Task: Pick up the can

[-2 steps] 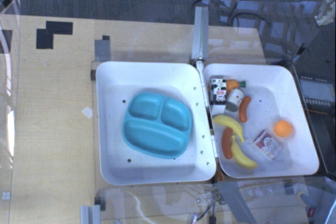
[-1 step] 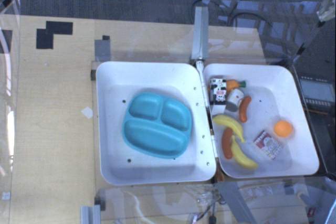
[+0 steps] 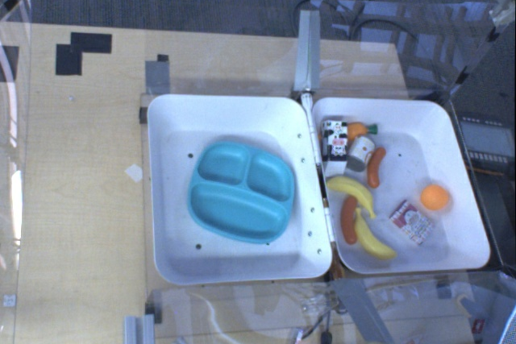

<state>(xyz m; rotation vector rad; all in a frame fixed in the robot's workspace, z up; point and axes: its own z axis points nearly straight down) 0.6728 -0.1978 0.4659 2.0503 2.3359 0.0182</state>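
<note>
Below, we see the can lying on its side in the right bin, toward its ten o'clock corner, touching a small carton at its ten o'clock and a red sausage at its three. A blue divided plate sits in the left bin. We cannot tell how the jaws stand.

The small grey can is seen lying tilted on its side near the right bin's left wall.

bench — wood | left bin | right bin — side by side
</note>
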